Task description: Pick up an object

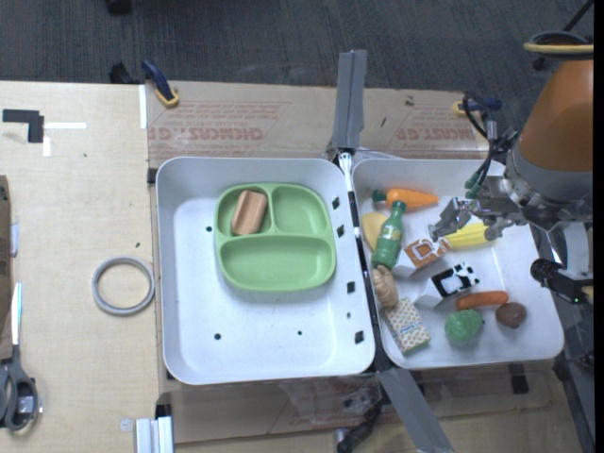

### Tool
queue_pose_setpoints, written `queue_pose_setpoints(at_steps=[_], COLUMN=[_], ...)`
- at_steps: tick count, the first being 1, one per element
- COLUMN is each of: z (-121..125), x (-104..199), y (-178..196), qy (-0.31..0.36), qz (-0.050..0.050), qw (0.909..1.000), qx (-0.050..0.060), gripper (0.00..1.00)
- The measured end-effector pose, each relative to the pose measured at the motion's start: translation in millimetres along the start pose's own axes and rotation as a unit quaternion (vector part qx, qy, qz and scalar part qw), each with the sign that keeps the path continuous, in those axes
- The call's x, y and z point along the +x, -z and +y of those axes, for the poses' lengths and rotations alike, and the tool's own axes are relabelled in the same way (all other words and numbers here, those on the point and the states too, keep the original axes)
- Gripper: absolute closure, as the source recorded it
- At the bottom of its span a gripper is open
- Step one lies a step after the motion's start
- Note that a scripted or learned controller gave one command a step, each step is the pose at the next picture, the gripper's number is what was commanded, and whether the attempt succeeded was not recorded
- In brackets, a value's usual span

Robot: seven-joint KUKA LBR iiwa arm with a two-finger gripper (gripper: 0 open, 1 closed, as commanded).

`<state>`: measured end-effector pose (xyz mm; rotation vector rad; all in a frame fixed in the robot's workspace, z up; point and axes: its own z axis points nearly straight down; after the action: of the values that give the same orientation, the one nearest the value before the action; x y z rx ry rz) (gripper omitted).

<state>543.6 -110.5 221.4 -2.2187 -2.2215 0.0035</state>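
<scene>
My gripper (452,218) hangs over the right bin (538,347), coming in from the right, open with nothing between its fingers. Just below and right of it lies a yellow corn cob (471,238). An orange-and-white small box (425,250) sits to its lower left. A green bottle (388,238) lies further left, next to a yellow fruit (375,223). A carrot (411,197) lies at the bin's back.
The right bin also holds a black-and-white piece (455,279), a red sausage (482,300), a green ball (463,327), a brown ball (511,315) and a cracker box (408,325). The left bin (189,328) holds a green divided plate (276,264) with a bun (248,211). A ring (123,284) lies on the bench.
</scene>
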Motion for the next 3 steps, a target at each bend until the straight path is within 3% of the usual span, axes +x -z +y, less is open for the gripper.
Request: queue_pose_setpoints(at_steps=[1,2,3], z=[-30,47,51], x=[-43,-84,-99], y=[-89,-91,-119], qy=[0.041,0.101,0.116], qz=[0.0,0.0,-0.004], qw=[0.9992,0.9949,0.9932], qx=[0.0,-0.001,-0.011], gripper=[0.0,0.0,0.0])
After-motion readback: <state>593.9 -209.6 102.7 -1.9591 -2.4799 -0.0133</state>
